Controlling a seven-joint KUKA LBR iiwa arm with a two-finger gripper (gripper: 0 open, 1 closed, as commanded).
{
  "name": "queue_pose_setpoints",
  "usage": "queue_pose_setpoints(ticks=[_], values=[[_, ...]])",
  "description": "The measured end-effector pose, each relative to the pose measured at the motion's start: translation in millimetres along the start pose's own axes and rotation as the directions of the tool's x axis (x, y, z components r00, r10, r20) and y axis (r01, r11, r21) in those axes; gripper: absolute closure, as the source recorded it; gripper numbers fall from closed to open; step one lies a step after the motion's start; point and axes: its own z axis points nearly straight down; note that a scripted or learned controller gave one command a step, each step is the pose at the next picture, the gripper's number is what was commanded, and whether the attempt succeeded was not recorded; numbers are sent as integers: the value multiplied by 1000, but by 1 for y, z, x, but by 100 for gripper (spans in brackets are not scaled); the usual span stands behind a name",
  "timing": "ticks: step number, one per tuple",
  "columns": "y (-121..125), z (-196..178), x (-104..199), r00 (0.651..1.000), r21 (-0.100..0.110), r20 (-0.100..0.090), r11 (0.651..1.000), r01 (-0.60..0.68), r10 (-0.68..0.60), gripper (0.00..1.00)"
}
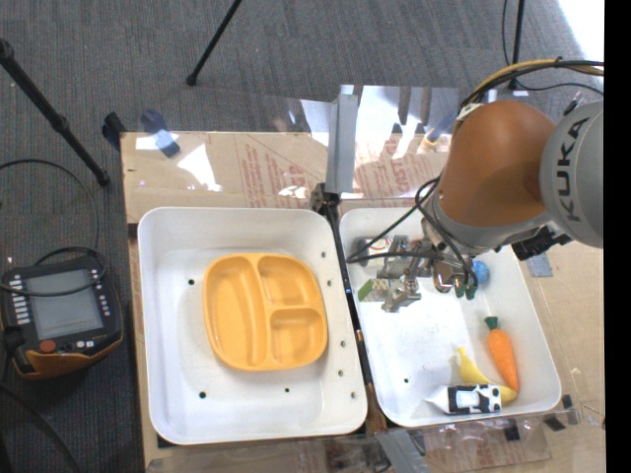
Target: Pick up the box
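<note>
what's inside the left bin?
The left bin holds one yellow divided plate, three compartments, nothing in them. The bin floor under the plate is covered. The gripper is over the right bin.

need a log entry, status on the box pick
End effector low in right bin, far end. Box at near edge, untouched. Banana and carrot crowd it.

Glossy yellow plastic plate (264, 310), smooth white plastic bins (158, 264), matt printed cardboard box (473, 398)
</note>
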Motion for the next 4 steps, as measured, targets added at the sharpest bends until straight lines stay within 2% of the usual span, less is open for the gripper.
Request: queue_pose_setpoints(ticks=[1,2,3,4], values=[[33,1,43,991,0,-3,991,137,-137,100],[69,-84,62,995,1,-1,995,96,-96,100],[106,-162,87,984,3,-1,984,-179,179,100],[162,-56,106,983,6,-5,983,-186,186,100]])
